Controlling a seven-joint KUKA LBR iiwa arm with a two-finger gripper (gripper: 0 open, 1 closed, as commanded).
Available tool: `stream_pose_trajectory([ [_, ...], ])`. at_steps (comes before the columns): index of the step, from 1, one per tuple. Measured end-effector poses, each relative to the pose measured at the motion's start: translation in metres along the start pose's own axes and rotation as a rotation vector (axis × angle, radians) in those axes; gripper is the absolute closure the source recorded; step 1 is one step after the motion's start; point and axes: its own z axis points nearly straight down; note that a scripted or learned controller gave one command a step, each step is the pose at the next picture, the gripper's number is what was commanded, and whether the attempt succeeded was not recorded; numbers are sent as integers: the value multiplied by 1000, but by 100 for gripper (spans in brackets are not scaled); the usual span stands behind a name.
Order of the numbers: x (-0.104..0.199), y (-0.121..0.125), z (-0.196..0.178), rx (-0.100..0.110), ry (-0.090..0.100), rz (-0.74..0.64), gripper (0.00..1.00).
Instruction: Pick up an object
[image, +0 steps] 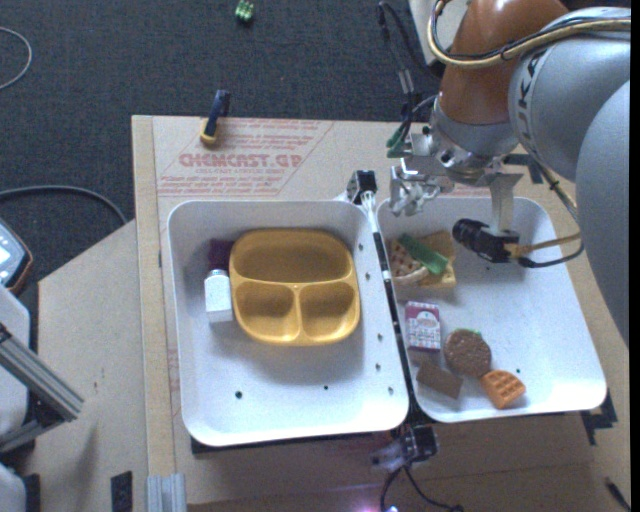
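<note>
Waffle near right bin's front rim; claw over back edge.

Fig. 1. We mark non-task items. Board with red print under two white bins: left bin, right bin, touching along inner rims. Blue-and-yellow tool at board's far left corner. Small green item on dark floor beyond. Black cable and metal rail off board's left edge.
</note>
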Motion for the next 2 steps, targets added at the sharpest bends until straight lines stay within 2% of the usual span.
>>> stream_pose_trajectory([
  [2,9,1,14,3,-1,-1,100],
])
